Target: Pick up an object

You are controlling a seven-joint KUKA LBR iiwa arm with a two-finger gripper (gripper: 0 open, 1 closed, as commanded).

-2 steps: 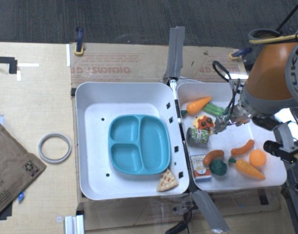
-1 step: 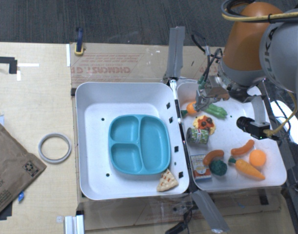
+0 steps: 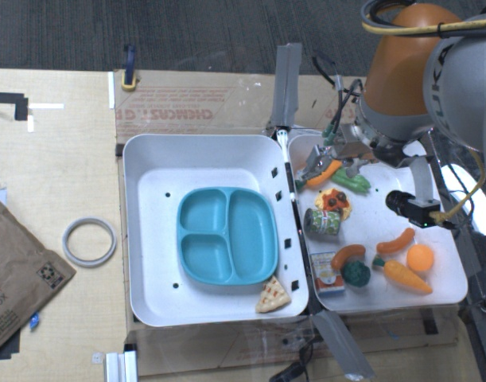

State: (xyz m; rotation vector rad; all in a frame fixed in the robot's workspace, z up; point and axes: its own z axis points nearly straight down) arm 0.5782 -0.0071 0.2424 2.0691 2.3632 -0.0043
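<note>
many small toy foods crowd the right bin [image 3: 453, 289], and that crowding is the main hazard. gripper [image 3: 322, 164] sits low at the bin's far left corner, fingers [image 3: 314, 165] looking slightly apart but partly masked by cable and wrist, so i cannot tell with confidence how wide. an orange carrot-like piece [image 3: 328, 170] lies right at the fingertips, touching or nearly so; whether it is between them or just beside them i cannot tell. just beyond the fingers, toward the bin's middle, lies a green pepper-like piece [image 3: 351, 182], and nearer the camera from the tips a red and yellow piece [image 3: 332, 201] and a small can [image 3: 323, 222]. well away from the fingers, along the near side, lie a second carrot [image 3: 406, 275], an orange ball [image 3: 420, 258], a sausage-like piece [image 3: 396, 240], a dark green round piece [image 3: 355, 272] and a small carton [image 3: 326, 270]. risks, as judged: closing so near the bin wall [image 3: 291, 183] could pinch the rim or wedge a finger against it; the slim carrot piece could roll or squirt out sideways from a shallow pinch; the green piece is close enough to be nudged or caught along with it. left bin [image 3: 147, 237] holds a blue divided tray [image 3: 227, 235] and a pizza slice toy [image 3: 273, 297], well apart from the fingers, no concern.
</note>
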